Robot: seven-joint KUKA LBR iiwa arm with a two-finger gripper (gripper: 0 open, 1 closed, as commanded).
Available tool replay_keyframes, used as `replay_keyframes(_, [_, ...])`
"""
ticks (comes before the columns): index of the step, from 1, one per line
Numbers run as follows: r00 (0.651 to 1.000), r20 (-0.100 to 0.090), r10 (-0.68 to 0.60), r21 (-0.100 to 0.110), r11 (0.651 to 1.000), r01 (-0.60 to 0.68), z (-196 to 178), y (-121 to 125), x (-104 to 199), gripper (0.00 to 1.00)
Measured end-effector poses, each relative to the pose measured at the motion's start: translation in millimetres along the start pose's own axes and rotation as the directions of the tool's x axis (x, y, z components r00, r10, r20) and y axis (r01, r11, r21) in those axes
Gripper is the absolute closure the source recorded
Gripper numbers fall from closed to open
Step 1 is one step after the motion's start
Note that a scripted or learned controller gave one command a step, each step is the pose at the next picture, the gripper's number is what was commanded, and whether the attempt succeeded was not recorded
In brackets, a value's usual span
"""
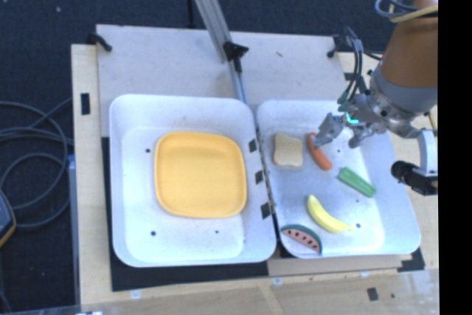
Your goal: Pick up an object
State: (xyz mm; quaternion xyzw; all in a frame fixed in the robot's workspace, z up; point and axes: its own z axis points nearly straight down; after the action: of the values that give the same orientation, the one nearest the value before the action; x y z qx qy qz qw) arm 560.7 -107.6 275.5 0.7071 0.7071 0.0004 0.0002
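The right bin (394, 232) holds a tan bread slice (287, 150), an orange carrot-like piece (320, 156), a green piece (356, 182), a yellow banana (327, 215) and a watermelon slice (302, 238) at the front edge. My gripper (341, 135) hangs over the back of this bin, just right of and above the orange piece. Its fingers stand apart, open, with nothing between them. The left fingertip (325, 132) is close to the orange piece's upper end; whether it touches is unclear.
The left bin (125, 122) carries a yellow square plate (200, 174). A slanted metal rail (209, 4) runs from the top down to the divider between the bins. Cables lie off the bench at far left.
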Motion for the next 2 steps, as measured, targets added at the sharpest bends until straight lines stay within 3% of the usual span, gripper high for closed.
replay_keyframes(1, [1.000, 0.000, 0.000, 0.000, 1.000, 0.000, 0.0, 0.0, 0.0, 0.00])
replay_keyframes(2, [1.000, 0.000, 0.001, 0.004, 1.000, -0.001, 43.1, -5.1, 1.4, 0.00])
